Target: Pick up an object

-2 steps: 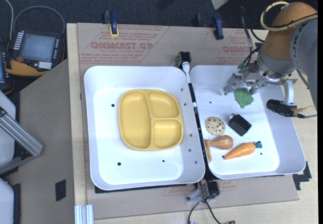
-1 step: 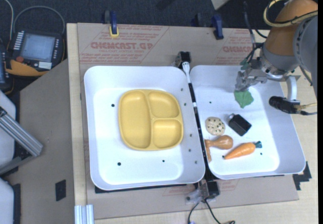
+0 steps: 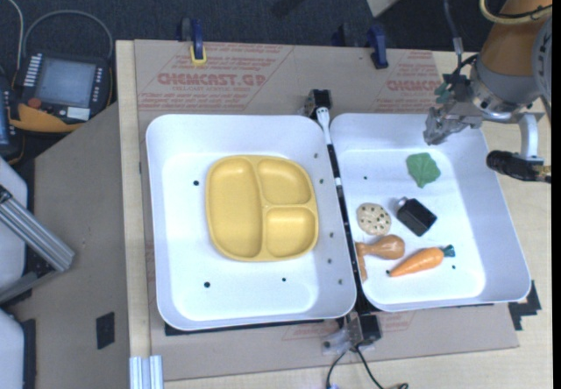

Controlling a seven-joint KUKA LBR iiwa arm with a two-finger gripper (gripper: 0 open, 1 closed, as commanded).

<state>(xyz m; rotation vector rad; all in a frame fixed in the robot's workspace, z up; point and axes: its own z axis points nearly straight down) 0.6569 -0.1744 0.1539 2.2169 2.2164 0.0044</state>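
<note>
The right bin (image 3: 465,291) holds a green leafy piece (image 3: 423,169), a black block (image 3: 415,216), a chocolate-chip cookie (image 3: 373,218), a tan drumstick-shaped piece (image 3: 380,248) and an orange carrot (image 3: 417,262). My gripper (image 3: 438,130) hangs over the bin's far right part, just above and to the right of the green piece, with nothing seen between its fingers. The orange-banded wrist rises behind it at the upper right.
The left bin (image 3: 175,273) carries a yellow divided plate (image 3: 261,206). A black divider clip (image 3: 320,102) sits between the bins at the back. Blue clamps (image 3: 197,37) pin the cardboard's far edge. A tablet-like pendant (image 3: 61,85) lies off the bench at left.
</note>
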